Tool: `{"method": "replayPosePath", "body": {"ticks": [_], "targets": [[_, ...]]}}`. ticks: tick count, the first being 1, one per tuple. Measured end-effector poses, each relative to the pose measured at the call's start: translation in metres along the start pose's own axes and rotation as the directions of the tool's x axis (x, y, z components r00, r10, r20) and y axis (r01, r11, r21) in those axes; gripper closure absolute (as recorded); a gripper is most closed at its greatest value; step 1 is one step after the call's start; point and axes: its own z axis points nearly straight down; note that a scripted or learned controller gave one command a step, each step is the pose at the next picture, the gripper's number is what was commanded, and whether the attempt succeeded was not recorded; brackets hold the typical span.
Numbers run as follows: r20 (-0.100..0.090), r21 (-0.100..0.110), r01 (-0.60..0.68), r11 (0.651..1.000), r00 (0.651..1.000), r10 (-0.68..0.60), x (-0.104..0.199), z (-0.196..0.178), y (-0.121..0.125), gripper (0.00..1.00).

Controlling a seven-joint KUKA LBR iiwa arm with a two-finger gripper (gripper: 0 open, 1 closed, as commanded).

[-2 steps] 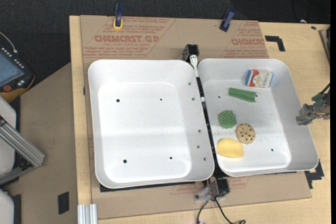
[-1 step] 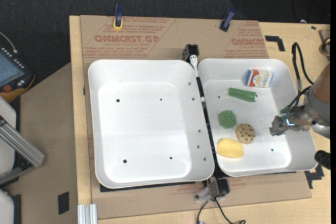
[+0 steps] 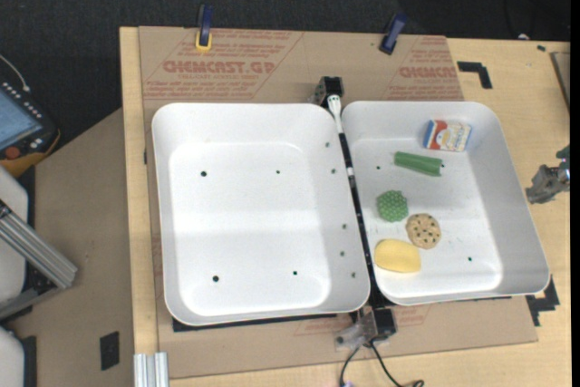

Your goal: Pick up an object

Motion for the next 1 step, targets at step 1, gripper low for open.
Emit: {"method": "replayPosePath", "body": {"ticks": [1], "targets": [[-0.009, 0.011, 0.009, 1.0, 1.0, -0.009, 0.0495, 0.0181, 0.0287, 1.0]]}}
